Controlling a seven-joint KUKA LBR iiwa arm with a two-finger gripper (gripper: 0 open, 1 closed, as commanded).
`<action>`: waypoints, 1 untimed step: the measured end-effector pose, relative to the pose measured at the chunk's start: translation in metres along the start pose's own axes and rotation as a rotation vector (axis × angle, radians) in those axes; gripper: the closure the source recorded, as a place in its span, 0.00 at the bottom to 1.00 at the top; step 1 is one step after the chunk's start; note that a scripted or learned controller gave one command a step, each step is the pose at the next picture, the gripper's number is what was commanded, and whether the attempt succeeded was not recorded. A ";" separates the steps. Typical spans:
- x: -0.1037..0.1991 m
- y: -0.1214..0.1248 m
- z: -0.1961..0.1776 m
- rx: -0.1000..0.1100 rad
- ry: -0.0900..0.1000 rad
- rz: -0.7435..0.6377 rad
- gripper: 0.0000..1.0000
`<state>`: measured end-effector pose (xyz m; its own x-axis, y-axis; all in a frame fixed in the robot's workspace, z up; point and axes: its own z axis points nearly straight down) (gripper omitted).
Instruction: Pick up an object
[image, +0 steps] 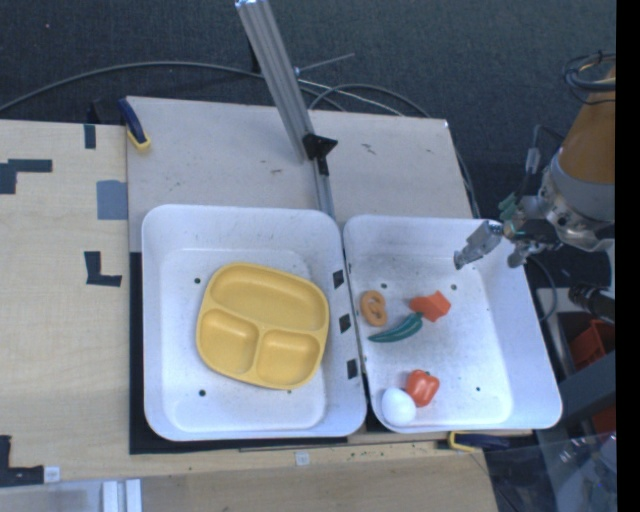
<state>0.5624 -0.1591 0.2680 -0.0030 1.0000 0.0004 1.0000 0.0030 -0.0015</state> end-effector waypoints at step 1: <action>0.000 0.000 0.000 0.000 0.000 0.000 0.00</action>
<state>0.5624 -0.1591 0.2680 -0.0027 1.0000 0.0005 1.0000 0.0027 -0.0012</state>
